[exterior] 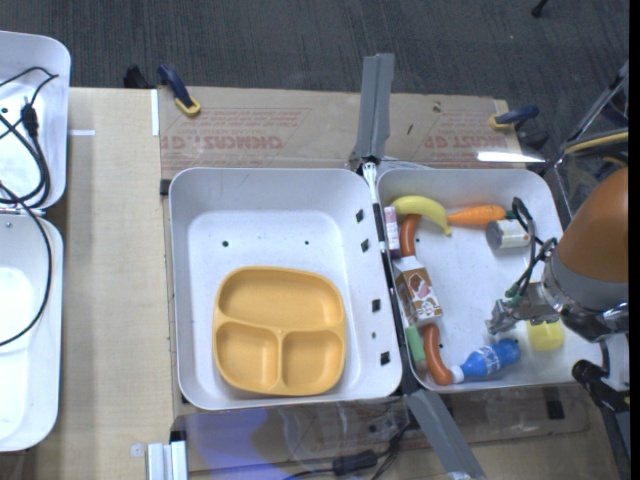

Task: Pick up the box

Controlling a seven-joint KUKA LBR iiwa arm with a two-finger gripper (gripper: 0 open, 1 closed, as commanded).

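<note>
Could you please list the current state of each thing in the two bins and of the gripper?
box: lying flat against the right bin's left wall, not gripped.
banana: lying loose.
carrot: lying on its side.
can: tipped on its side.
blue bottle: lying down.
yellow block: resting beside the gripper.
yellow tray: flat in the left bin.
gripper: low over the right bin.

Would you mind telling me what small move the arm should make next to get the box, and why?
Probably shift the gripper left toward the box. The box lies flat along the left wall of the right bin, between the banana and a hot dog, while the gripper sits apart from it, nearer the yellow block.
</note>
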